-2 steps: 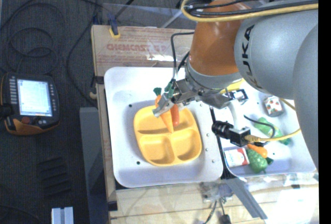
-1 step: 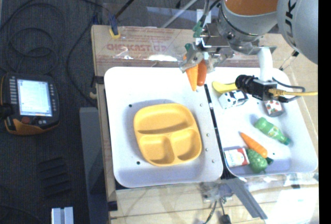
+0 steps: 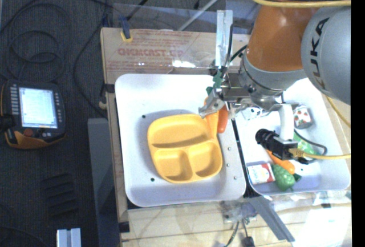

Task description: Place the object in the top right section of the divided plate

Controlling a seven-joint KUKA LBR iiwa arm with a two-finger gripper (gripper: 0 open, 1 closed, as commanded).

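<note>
A yellow divided plate (image 3: 183,148) lies in the left bin (image 3: 131,103), with one long section toward the back and two smaller ones toward the front. My gripper (image 3: 219,108) hangs just past the plate's right back corner, over the strip between plate and bin wall. It is shut on a small orange carrot-like object (image 3: 222,121), which hangs down from the fingers close to the plate's rim. The arm's orange band and grey wrist hide the bin area behind the gripper.
The right bin (image 3: 336,174) holds a white and red-spotted item (image 3: 303,117), an orange and green vegetable toy (image 3: 285,173), a red and white packet (image 3: 260,172) and a green piece (image 3: 306,149). A ridge (image 3: 236,154) separates the bins.
</note>
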